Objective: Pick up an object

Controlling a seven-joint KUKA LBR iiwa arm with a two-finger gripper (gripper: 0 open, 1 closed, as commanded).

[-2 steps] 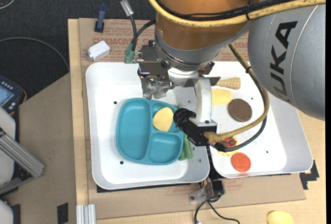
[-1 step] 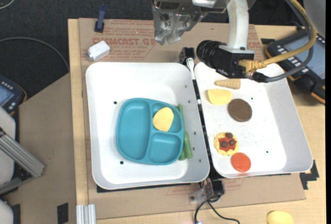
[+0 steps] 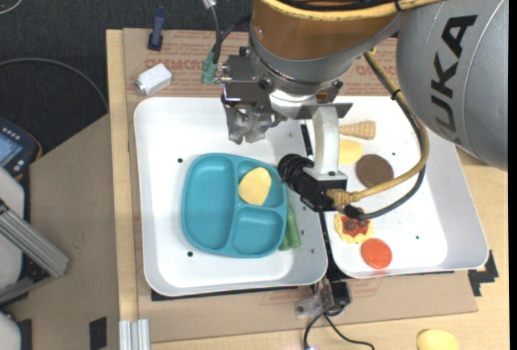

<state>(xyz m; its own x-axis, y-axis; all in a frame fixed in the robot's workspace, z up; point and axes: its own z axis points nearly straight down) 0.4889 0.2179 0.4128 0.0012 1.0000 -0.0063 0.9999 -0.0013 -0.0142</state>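
My gripper (image 3: 245, 128) hangs over the back of the left bin (image 3: 155, 179), just above the far edge of a blue divided plate (image 3: 212, 207). A yellow rounded piece (image 3: 256, 186) lies in the plate's upper right compartment, slightly in front of and to the right of the gripper. Along the plate's right edge lies a green strip (image 3: 289, 232). Nothing is visible in the gripper. The big orange and grey arm covers the back of both bins.
The right bin (image 3: 462, 215) holds an ice-cream cone (image 3: 359, 130), a pale yellow piece (image 3: 350, 152), a brown disc (image 3: 374, 170), a red and yellow piece (image 3: 353, 228) and an orange-red disc (image 3: 376, 253). A white block (image 3: 153, 80) lies behind the left bin.
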